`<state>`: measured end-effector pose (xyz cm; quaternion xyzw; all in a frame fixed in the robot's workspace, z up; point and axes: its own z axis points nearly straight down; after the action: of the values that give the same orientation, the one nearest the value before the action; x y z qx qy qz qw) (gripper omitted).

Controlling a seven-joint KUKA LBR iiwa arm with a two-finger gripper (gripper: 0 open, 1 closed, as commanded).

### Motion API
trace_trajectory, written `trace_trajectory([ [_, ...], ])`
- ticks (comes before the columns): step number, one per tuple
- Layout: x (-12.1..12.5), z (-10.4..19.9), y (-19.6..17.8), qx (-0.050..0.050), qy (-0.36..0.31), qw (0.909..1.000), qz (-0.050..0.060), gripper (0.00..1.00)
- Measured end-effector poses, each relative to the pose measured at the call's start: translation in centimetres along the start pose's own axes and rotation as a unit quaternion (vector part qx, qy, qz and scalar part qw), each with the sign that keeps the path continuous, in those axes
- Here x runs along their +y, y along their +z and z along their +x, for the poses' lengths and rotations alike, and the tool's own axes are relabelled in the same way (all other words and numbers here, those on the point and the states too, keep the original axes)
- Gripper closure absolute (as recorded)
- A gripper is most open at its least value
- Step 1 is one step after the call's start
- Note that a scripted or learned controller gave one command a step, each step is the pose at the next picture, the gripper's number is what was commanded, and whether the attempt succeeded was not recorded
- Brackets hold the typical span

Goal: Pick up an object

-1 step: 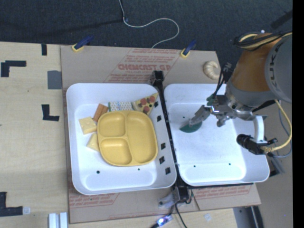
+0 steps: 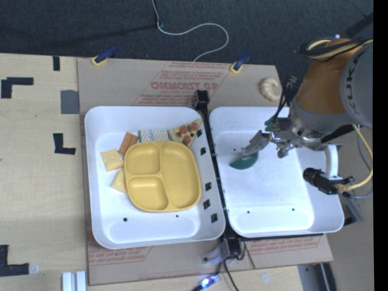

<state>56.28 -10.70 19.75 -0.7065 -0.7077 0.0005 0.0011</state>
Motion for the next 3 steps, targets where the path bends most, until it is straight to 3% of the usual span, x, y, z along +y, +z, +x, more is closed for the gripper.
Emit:
trace_trajectory([
  [2,0.7,-0.4,11.1,0.0,0.0,1.0,0.002,0.0],
  [3,0.7,-0.4,11.3,-0.001,0.0,1.0,-0.001,0.0],
])
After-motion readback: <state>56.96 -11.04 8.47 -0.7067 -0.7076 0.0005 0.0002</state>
